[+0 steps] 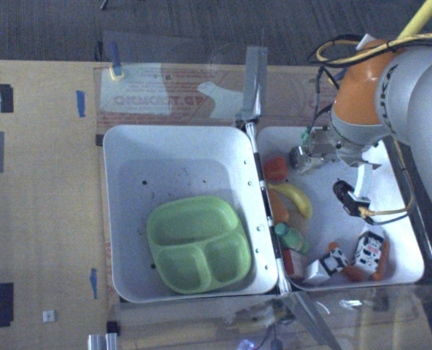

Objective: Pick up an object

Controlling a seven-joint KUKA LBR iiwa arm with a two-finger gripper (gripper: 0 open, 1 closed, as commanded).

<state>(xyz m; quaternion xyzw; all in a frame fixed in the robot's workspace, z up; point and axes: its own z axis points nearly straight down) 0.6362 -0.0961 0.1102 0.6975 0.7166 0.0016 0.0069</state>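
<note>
- Tomato, red and round, lies at the far-left of the right bin, against the dividing wall.
- Gripper hovers just right of the tomato; whether it is wide or narrow cannot be told.
- Banana lies nearer, long axis running far-left to near-right.
- Green tray occupies the left bin.

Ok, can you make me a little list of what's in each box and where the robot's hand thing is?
left bin: green divided plate
right bin: banana, red toy, small black-and-white toys, other small bits near the divider
arm: grey with orange band, reaching in from the right
tool: over the back of the right bin, close to the red toy
holding something: none seen between its fingers
</note>
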